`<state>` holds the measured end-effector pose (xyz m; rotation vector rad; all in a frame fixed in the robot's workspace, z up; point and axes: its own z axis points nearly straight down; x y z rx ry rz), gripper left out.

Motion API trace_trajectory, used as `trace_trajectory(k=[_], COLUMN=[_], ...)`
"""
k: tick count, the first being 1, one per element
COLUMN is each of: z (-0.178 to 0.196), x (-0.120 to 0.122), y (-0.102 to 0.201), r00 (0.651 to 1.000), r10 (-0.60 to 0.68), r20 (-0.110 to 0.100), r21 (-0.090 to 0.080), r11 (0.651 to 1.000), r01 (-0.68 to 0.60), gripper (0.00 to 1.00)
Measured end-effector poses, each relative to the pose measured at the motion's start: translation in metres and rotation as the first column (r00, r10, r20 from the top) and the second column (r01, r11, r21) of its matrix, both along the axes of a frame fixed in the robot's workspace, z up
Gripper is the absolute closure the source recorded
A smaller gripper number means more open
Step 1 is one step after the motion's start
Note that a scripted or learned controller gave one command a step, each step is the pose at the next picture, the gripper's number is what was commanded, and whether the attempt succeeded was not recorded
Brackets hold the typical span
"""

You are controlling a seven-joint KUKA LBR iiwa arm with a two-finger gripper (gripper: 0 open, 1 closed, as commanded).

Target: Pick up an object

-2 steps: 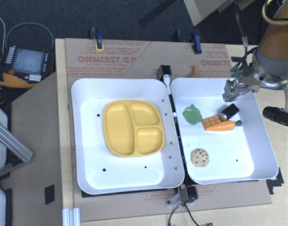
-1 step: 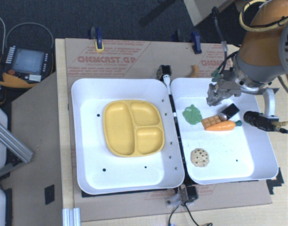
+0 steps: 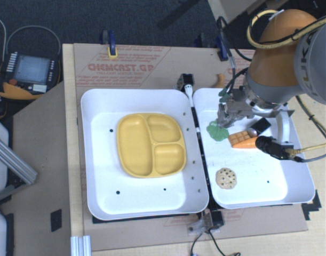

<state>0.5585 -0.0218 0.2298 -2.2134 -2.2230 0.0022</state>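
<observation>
Two white bins sit side by side: the left bin point(image 3: 98, 159) holds one yellow divided plate point(image 3: 151, 144) with three compartments, and the right bin point(image 3: 269, 193) holds three small things. These are one green toy food piece point(image 3: 218, 133) near the bin's left wall, one orange-and-tan piece point(image 3: 241, 140) just beside it, and one round chocolate-chip cookie point(image 3: 225, 178) lying apart, nearer the front. The gripper point(image 3: 223, 122) is low over the green piece, its tip at or touching the top edge, and I cannot tell whether it is open or closed.
</observation>
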Motion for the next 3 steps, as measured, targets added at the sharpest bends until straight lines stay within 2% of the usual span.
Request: trace_trajectory(k=[2,3], z=[0.002,-0.010], x=[-0.048,-0.048], y=[0.102,0.114], r00=[1.000,1.000], r10=[0.001,-0.003], r20=[0.000,-0.001], r21=[-0.001,-0.002], r11=[1.000,1.000], r01=[-0.001,0.003], gripper=[1.00,1.00])
